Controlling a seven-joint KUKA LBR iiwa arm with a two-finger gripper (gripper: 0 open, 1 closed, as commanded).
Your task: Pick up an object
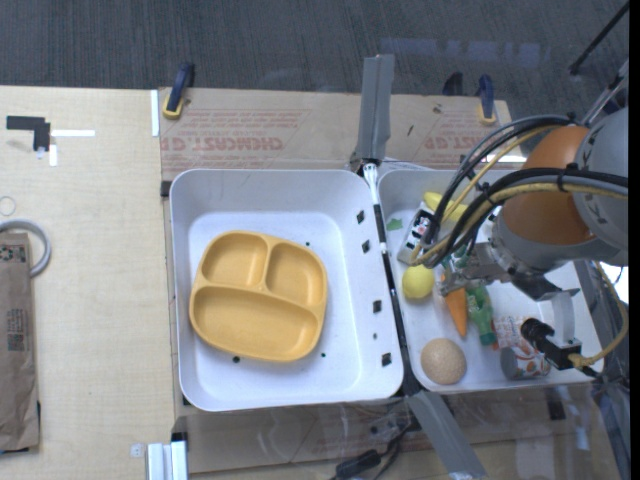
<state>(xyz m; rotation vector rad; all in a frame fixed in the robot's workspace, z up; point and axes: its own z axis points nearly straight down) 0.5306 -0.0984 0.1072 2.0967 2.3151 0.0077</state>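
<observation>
The right bin (pixel 400 190) holds several small objects. A yellow lemon (pixel 417 282) lies near its left wall, with an orange carrot (pixel 457 312) and a green item (pixel 481 315) just to its right. A tan, egg-shaped object (pixel 443 361) rests at the front. A small red and grey carton (pixel 520 349) sits at the front right. My gripper (pixel 468 268) hangs low over the middle of this bin, just above the carrot and the lemon, under the orange band (pixel 548 200) and the cables. Nothing shows held in it.
The left bin (pixel 190 268) holds a yellow divided plate (pixel 260 296). A yellow piece (pixel 434 205) and a black and white item (pixel 419 230) lie at the back of the right bin. A grey divider post (pixel 375 108) stands between the bins. A brown bag (pixel 17 338) lies far left.
</observation>
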